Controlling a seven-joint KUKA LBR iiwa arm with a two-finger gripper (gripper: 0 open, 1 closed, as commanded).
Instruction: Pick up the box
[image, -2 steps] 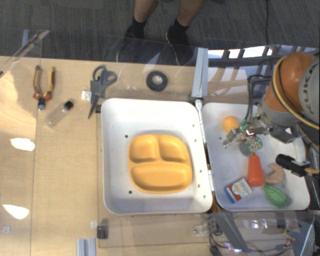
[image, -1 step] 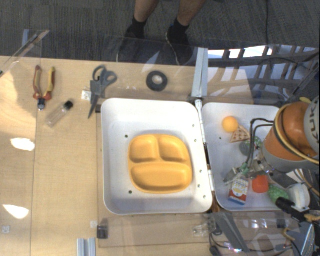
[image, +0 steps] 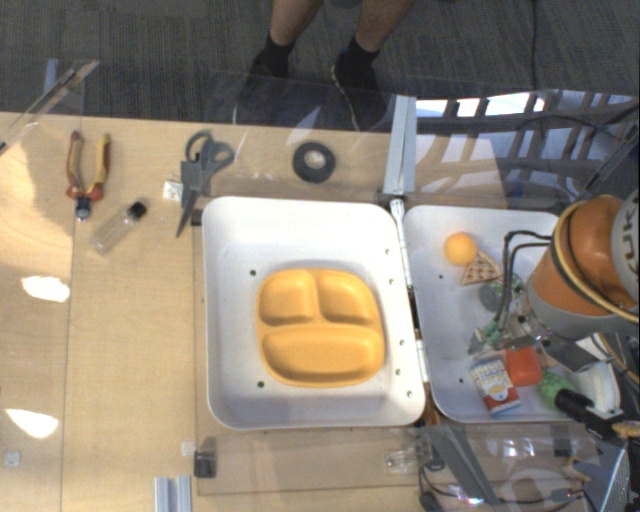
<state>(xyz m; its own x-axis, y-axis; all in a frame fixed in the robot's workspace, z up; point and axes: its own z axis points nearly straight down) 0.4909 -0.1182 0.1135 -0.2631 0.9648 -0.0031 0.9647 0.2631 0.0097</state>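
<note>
Presently, my arm (image: 590, 270) hangs over the right bin (image: 440, 300); I cannot tell the gripper's state. The left bin (image: 225, 300) holds a yellow tray (image: 322, 326). The box (image: 494, 383) lies near the right bin's front edge. I judge it light, crushable cardboard, best pinched across its narrow sides.

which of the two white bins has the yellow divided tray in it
The left bin: the yellow tray lies in its middle. The right bin holds small items instead, the box among them.
</note>
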